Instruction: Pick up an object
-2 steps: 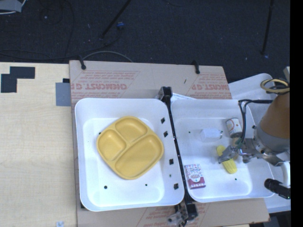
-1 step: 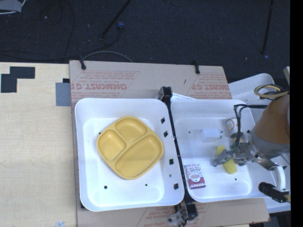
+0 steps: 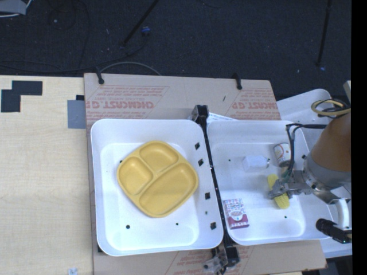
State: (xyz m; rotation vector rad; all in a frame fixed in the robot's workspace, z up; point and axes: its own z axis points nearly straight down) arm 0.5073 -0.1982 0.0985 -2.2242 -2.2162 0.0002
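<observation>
Fingers (image 3: 279, 191) apparently around yellow object (image 3: 277, 191)

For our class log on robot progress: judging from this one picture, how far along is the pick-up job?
Done: the gripper has reached into the right bin, right at a yellow object. In hand: nothing clearly; whether the object is gripped cannot be told. Left: securing and lifting it. The small red-and-white packet and the yellow divided plate in the left bin lie untouched.

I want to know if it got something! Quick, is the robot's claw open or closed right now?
Gripper: down in the right bin, at a yellow object. Open or closed cannot be told from this view.
</observation>
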